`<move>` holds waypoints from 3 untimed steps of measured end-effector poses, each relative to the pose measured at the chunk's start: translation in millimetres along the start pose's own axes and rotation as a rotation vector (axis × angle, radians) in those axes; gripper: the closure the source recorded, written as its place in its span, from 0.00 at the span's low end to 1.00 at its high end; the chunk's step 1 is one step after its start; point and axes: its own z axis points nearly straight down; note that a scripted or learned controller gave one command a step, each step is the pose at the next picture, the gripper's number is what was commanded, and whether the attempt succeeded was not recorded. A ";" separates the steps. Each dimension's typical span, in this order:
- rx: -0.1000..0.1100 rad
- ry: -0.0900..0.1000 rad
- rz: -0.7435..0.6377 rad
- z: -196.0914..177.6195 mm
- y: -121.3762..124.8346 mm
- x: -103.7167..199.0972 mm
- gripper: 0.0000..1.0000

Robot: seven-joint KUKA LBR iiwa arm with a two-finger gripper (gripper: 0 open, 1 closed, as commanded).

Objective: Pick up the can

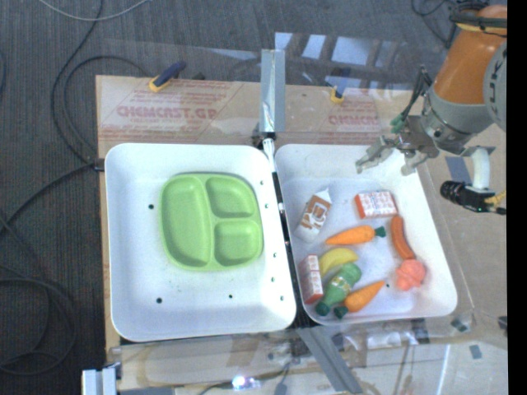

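Overhead, the gripper (388, 162) hangs with jaws spread, well apart from the can (311, 279).

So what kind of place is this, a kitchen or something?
More likely a robot test lab than a kitchen. The arm's gripper hangs over two white bins on a bench; toy food like a carrot fills one, and cables trail across carpet.
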 end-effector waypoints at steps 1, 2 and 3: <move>0.000 -0.003 0.238 125.1 21.1 67.5 0.00; -0.012 -0.001 0.249 127.0 -0.9 -11.1 0.00; -0.006 0.008 0.256 127.0 31.3 -31.9 0.00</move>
